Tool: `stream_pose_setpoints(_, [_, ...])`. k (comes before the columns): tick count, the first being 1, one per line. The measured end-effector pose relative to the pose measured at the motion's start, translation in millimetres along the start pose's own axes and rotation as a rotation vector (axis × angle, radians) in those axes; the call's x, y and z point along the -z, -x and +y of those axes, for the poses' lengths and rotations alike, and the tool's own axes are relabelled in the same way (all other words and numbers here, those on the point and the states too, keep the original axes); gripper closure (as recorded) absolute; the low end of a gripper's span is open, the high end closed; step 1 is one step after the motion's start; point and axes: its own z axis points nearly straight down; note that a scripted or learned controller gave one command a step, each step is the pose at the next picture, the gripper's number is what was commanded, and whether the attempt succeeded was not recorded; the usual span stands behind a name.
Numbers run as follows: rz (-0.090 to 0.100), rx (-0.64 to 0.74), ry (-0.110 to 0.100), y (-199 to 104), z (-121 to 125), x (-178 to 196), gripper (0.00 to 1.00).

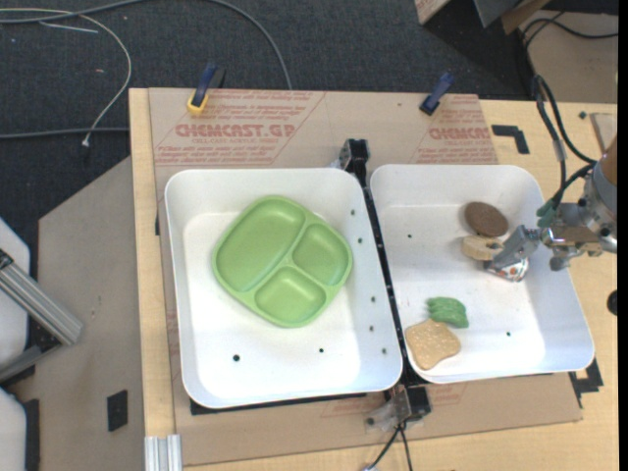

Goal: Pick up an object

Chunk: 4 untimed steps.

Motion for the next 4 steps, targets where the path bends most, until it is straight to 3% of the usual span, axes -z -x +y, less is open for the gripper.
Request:
stream_pose_setpoints(1, [-0.003,0.003,0.011,0,2,5,0.0])
stream_pose_setpoints(3, [0.0,0.002,0.004,1,5,-101,0.0])
stream_pose_setpoints(4, [-0.002,0.002,0.012,3,12,-143,0.0])
